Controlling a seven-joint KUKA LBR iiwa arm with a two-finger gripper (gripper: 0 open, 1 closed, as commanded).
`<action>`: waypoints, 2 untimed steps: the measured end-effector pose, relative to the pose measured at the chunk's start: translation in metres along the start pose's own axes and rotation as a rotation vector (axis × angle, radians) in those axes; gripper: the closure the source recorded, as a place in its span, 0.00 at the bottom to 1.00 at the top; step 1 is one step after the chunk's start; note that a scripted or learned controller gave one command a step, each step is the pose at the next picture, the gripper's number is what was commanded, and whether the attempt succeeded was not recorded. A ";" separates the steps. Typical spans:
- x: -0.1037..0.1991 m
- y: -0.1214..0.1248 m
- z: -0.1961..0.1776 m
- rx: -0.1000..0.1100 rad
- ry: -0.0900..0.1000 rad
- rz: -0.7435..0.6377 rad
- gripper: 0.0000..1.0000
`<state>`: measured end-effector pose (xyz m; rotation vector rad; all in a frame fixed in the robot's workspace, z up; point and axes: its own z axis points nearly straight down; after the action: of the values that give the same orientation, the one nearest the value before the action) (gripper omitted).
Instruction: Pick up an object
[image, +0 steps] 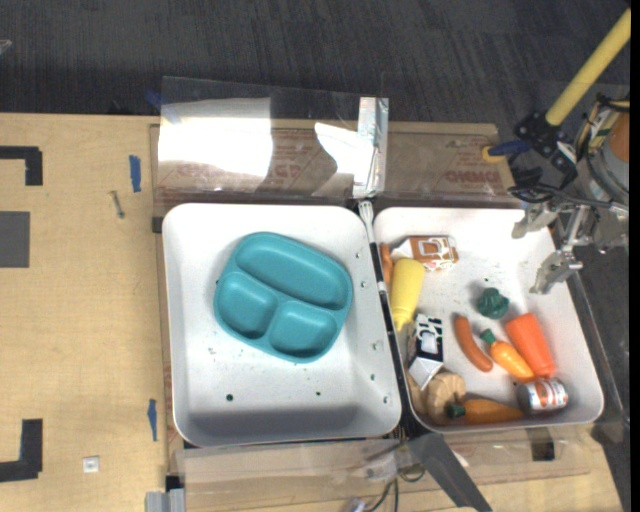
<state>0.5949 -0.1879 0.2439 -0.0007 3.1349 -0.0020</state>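
Note:
The right bin (470, 225) holds several small objects: a yellow banana-like piece (406, 290), a small printed box (432, 250), a dark green lump (492, 302), a red sausage (472, 343), a fat orange carrot (530, 342) and a small can (545, 395). My gripper (541, 250) hangs over the bin's far right corner, above and to the right of the green lump. Its two metal fingers are spread open with nothing between them.
A teal divided plate (283, 295) lies in the left bin (190, 380). A black-and-white carton (428, 338), a brown lump (441, 388) and a long carrot (490, 409) crowd the right bin's near edge. A clear plastic sheet (270, 140) stands behind the bins.

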 end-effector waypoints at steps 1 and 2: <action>0.060 -0.018 0.094 -0.003 0.008 -0.052 0.00; 0.067 0.003 0.154 0.001 -0.003 0.009 0.00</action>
<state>0.5292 -0.1852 0.0889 0.0140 3.1313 -0.0034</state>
